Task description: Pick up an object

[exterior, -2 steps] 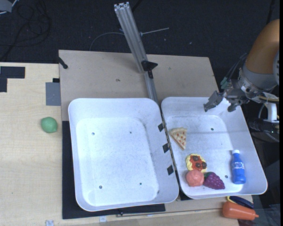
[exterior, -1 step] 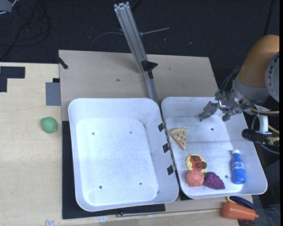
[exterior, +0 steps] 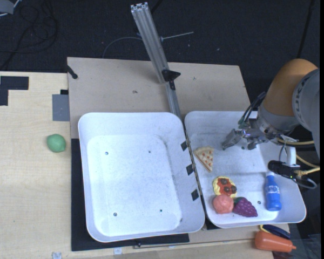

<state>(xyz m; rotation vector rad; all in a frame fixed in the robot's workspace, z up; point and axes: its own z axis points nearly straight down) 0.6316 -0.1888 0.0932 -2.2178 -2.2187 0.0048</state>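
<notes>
**Gripper low over the right bin, fingers spread, nothing held**

We take the right bin (exterior: 208, 124) as our landmark and place everything against it.

Arm: the grey arm (exterior: 308, 99) with its orange band (exterior: 289, 88) enters over the bin's far right corner. The gripper (exterior: 242, 141) sits above the bin's upper middle floor. We see its dark fingers (exterior: 229, 141) splayed apart, and no object between them.

Contents of the right bin, all in its nearer half:
- pizza slice (exterior: 205, 157), a tan wedge with red spots, near the bin's left wall; it lies nearest to the gripper, yet clearly apart from it.
- yellow-and-red toy (exterior: 224, 185), at the bin's centre, nearer to us than the pizza slice.
- pink ball (exterior: 222, 204), just in front of that toy, touching or almost touching it; we cannot tell which.
- purple grapes (exterior: 245, 207), just right of the pink ball, by the bin's near rim.
- blue bottle (exterior: 272, 191), lying along the bin's right side, white cap pointing away from us.

Outside the right bin:
- left bin (exterior: 92, 128) butts against its left wall, joined by dark clips.
- orange object (exterior: 274, 242) lies on the bench just beyond the bin's near right corner.
- green ball (exterior: 56, 143) rests on the wooden bench, well apart, past the left bin's far side.
</notes>
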